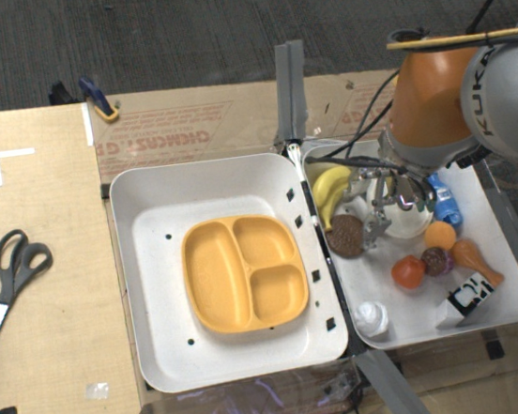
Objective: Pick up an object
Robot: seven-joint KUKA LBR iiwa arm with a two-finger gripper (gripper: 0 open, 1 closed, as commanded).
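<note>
Gleaming moulded three-compartment yellow plastic tray (pixel 245 272)

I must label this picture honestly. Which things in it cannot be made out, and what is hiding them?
- Gripper, camera view: metal parts and cables overlap the fingers; open or shut is unclear.
- Pale object under the gripper: partly covered by it, identity unclear.
- Blue item: the arm's wrist hides its upper part.
- Banana: its right end lies behind gripper parts.
- Black-and-white object: markings too small to read.
</note>
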